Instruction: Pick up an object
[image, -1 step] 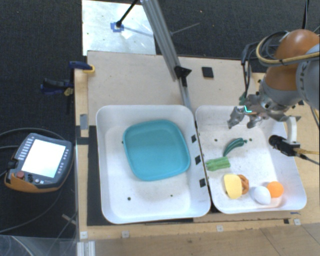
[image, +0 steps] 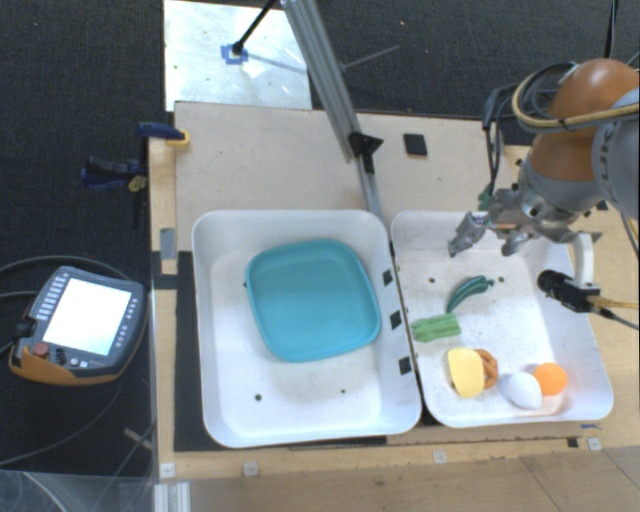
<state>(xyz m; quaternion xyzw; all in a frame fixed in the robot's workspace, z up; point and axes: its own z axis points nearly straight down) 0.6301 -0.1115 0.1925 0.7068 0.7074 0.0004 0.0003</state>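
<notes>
Several candidates for picking, judging from the layout. Hovering over the far part of the right bin (image: 520, 320), with the fingers (image: 464, 238) spread open and gripping nothing.

Looking just below the fingers and slightly right: seeing a dark green bean (image: 470, 291), lying slantwise on the bin floor, apart from everything else. Treating that as the likeliest target. Probably weighing very little, probably bending somewhat, and looking smooth enough for slipping. Taking hold across the narrow width near the middle, not along the length, and closing gently to avoid flicking it away.

Going further below the fingers and a little left: finding a pale green block (image: 436, 327), flat-sided and likely stiff, so gripping across the two long faces.

Going further down again: finding a yellow block (image: 464, 372) touching a brown lump (image: 487, 364) on its right, then a white egg (image: 522, 389) beside an orange ball (image: 550, 378), both against the near wall. Expecting the round pair to be rolling off under a careless pinch, and finding little room for fingers beside that wall.

Looking far left of the fingers: noting a teal plate (image: 312, 298) lying flat in the left bin (image: 225, 400), wide and awkward to take except by the rim.
</notes>
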